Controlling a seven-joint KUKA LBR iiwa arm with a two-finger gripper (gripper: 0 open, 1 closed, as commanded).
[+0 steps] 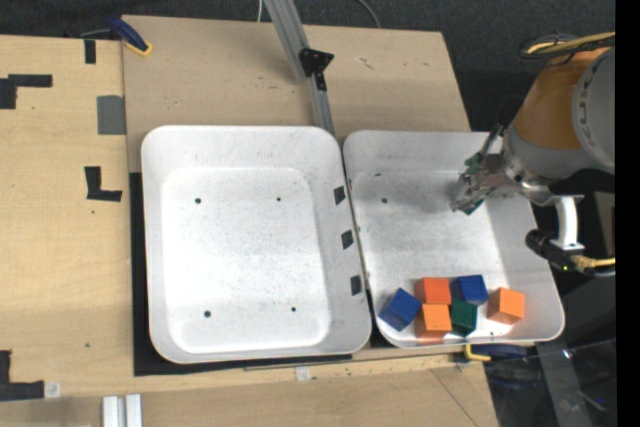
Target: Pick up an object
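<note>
Several small blocks lie along the front of the right bin [400, 165]: a blue block [400, 308], two orange blocks [435, 290] [435, 318], a second blue block [470, 288], a dark green block [463, 316] and an orange block [508, 304] at the far right. My gripper [472, 190] hangs over the back right part of that bin, well apart from the blocks. I see nothing between its fingers.
The left bin [240, 235] sits beside the right one, their rims meeting at the middle. A slanted metal pole [285, 5] runs down from the top to the bins' back edge. The wooden bench [60, 215] extends to the left.
</note>
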